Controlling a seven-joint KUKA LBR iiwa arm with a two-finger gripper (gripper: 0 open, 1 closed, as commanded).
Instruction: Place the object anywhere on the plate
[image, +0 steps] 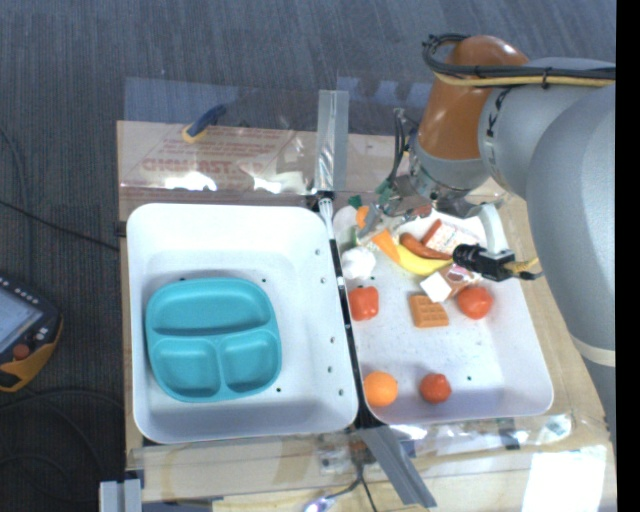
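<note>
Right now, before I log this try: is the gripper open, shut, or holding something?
Gripper: cannot be told; it sits low over the far corner of the right bin, above the toy food, and no item is visibly held.

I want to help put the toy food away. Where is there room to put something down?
The teal plate in the left bin has three bare compartments. White floor borders it toward the far wall. In the right bin, bare floor lies between the cracker and the orange. It is crowded near the banana under the arm.
</note>
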